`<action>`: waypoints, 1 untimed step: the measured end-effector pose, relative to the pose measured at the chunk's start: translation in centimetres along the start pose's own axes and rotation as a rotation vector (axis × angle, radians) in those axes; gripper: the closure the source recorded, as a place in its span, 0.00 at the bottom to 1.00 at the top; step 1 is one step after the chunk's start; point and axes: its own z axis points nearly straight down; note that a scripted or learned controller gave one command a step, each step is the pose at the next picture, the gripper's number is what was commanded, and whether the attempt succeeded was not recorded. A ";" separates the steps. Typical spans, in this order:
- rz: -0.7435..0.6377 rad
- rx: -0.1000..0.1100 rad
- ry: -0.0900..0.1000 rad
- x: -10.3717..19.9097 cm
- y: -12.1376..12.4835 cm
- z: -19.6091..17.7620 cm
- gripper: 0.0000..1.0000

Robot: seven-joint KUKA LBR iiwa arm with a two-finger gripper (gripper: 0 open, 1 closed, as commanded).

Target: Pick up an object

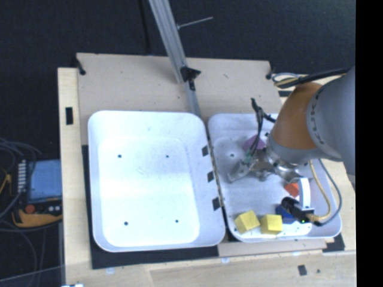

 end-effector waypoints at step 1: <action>0.006 -0.004 0.000 -0.2 0.1 -1.2 1.00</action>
